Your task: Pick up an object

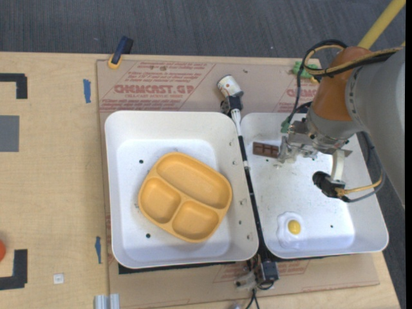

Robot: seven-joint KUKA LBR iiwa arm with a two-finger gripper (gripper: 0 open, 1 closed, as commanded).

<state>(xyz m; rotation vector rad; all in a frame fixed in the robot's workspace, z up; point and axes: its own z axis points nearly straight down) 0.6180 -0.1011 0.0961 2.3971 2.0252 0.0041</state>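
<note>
Hanging low over the right bin (360,237), tool (283,154) beside a brown bar (264,149) at the bin's upper left, its grip state impossible to tell, fried egg toy (291,227) near front, yellow divided plate (185,196) in left bin (122,172).

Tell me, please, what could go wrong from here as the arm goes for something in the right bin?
1. The gripper is low beside the brown block, which lies near the right bin's far left corner; it may push the block against the wall rather than catch it.
2. The fried egg looks flat against the floor, so it may be hard to grasp.
3. The loose cable hanging by the wrist could snag.
</note>
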